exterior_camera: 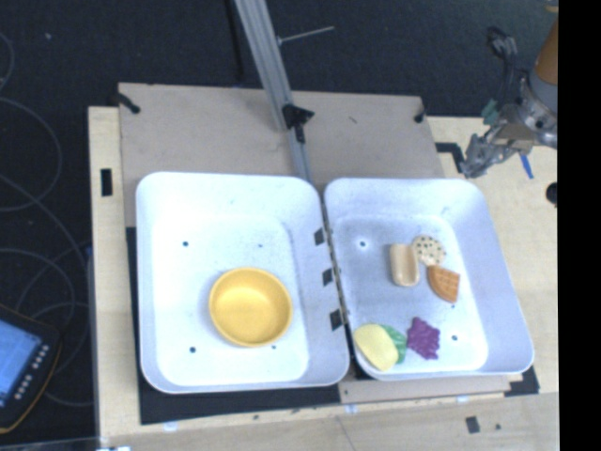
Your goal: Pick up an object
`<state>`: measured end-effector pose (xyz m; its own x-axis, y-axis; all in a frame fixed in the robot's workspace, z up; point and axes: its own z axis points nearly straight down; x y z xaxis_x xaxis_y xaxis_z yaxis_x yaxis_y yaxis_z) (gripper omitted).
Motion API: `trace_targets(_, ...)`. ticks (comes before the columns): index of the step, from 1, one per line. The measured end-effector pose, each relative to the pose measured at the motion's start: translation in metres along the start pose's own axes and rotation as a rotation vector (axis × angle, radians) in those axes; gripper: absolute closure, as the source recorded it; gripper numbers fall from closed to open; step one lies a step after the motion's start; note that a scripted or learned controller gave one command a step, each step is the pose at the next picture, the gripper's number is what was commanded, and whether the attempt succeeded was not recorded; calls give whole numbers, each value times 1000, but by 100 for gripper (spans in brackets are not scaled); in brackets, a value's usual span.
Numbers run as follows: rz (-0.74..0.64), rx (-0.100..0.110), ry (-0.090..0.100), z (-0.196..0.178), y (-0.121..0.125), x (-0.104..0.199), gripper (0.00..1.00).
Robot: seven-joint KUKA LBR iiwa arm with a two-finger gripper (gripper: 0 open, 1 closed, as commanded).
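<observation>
Grey arm [543, 73] hangs beyond right bin's [488, 214] far corner; tool [476, 161] state unclear.

The arm [547, 59] enters at the upper right edge, its orange band visible above the wrist. The gripper [481, 153] hangs low and leftward, carrying nothing visible.

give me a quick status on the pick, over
Pincer parked beyond right bin's far corner, holding nothing visible. Small items clustered in right bin, yellow bowl in left bin. Nothing in the way.
</observation>
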<state>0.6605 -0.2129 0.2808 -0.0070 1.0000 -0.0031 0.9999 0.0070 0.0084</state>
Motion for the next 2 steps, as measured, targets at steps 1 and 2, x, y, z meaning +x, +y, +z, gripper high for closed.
trace_targets(1,1,8,3,9,-12,56,100)
trace_targets(2,2,8,3,19,-37,104,100)
